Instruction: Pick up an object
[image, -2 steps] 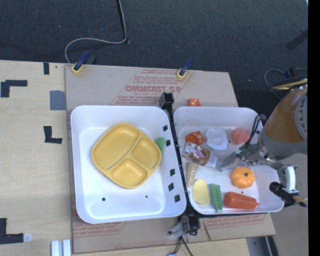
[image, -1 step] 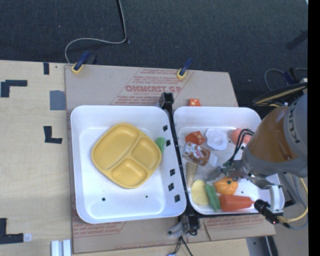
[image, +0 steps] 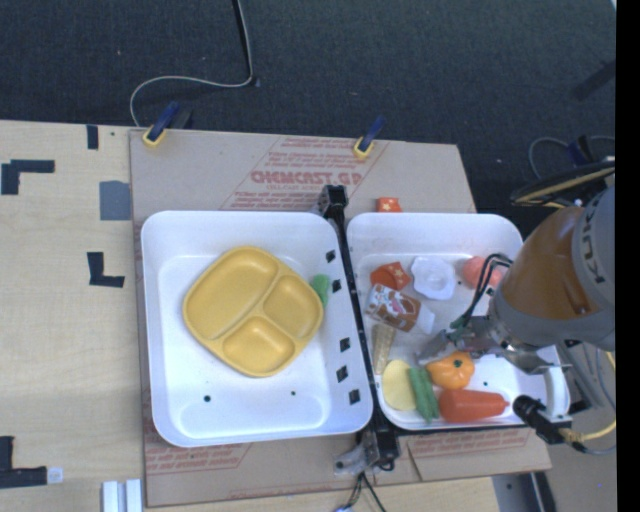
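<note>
A grey robot arm (image: 560, 280) with a broad orange band reaches from the right into the right bin (image: 440, 225), one of two shallow white plastic bins on a sheet of printed brown cardboard (image: 290, 170). Its gripper (image: 452, 350) sits low over a small orange pumpkin-shaped toy (image: 452, 372) near the bin's front; dark metal parts touch or nearly touch the toy's top, and whether the jaws are open or closed on it cannot be told from this angle.

The pumpkin toy is glossy and rounded. Just in front of it lies a smooth red sausage-shaped piece (image: 470, 405); to its left lie a slim green pod (image: 424, 392) and a pale yellow rounded piece (image: 398, 385). Behind the pumpkin, toward the bin's back wall, are a crinkled snack packet (image: 392, 308), a small red toy (image: 392, 275), a white cup-like piece (image: 434, 277) and a pinkish round toy (image: 476, 270), partly hidden by the arm. A pale ridged cone (image: 384, 345) lies left of the pumpkin by the divide.

The left bin (image: 170, 400) holds a matte yellow plate (image: 252, 310) with three compartments, tilted diagonally, and a small green piece (image: 320, 288) at the plate's right edge. Two clamps with blue handles (image: 160, 125) pin the cardboard's far edge, well behind the plate.
</note>
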